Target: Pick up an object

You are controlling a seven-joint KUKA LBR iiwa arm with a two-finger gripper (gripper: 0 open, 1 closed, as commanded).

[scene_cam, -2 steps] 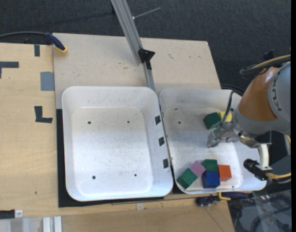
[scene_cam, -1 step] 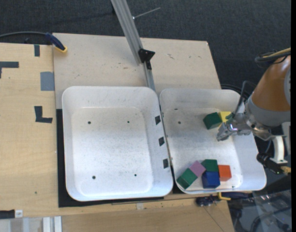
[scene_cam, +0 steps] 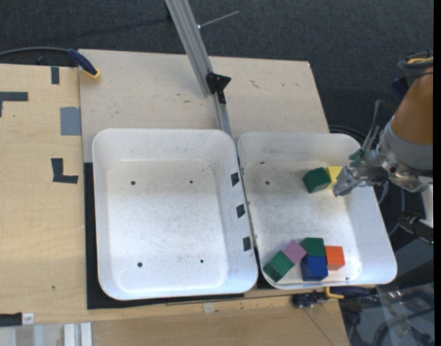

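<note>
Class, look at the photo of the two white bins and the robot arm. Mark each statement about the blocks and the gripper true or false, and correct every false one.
1. The dark green cube lies in the right-hand white bin. True.
2. A yellow block sits beside that dark green cube. True.
3. The blue cube lies in the left-hand white bin. False: it lies at the right-hand bin's near edge, among other blocks.
4. The orange cube is next to the blue cube. True.
5. The two-finger gripper hovers over the left-hand bin. False: it is over the right-hand bin, by the yellow block.
</note>
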